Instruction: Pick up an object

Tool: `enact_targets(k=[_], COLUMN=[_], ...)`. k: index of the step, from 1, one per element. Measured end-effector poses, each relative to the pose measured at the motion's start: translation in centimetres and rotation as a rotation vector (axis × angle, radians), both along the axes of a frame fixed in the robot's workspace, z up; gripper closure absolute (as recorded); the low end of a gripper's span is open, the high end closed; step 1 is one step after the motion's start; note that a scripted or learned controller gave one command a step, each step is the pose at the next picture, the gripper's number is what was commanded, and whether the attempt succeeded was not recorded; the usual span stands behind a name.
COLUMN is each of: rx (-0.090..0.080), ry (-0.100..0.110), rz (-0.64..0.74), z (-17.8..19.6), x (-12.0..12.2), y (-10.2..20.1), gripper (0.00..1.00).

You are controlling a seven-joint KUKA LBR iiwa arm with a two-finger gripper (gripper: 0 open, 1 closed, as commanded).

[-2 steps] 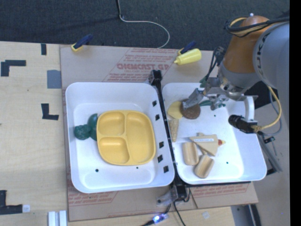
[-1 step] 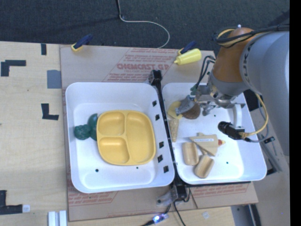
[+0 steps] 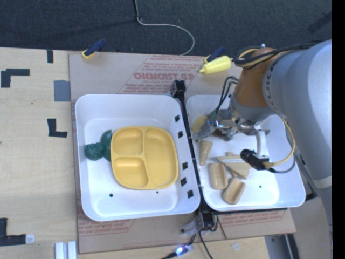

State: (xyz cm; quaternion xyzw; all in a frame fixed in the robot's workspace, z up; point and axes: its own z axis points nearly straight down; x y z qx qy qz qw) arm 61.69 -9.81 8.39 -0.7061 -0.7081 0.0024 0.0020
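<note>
**Low in the right bin, among the tan pieces**

Hand (image 3: 215,125) down in the right bin (image 3: 285,196), near the divider; spread or pressed together, impossible to tell. Best settled over one tan piece before lifting, probably the tapered piece (image 3: 205,151) just beside it. Others close by: two rounded blocks (image 3: 218,175) and a wedge (image 3: 237,169) toward the front. Little room left against the divider; more open floor toward the right wall. Left bin (image 3: 86,109) taken up by a yellow tray (image 3: 144,157) and a green toy (image 3: 97,150).

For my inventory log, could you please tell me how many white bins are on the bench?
2: the left bin holds a yellow divided plate; the right bin holds tan pieces, under the arm.
</note>
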Motion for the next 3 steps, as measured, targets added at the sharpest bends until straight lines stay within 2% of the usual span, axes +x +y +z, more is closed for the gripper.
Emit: enact_targets(k=[1, 2, 3], rx=[0.001, 0.000, 0.000], ry=[-0.001, -0.009, -0.010], rz=[0.001, -0.002, -0.002], z=[1.3, 6.8, 12.8], x=[0.1, 1.1, 0.4], y=[0.0, -0.2, -0.2], gripper=[1.00, 1.00, 1.00])
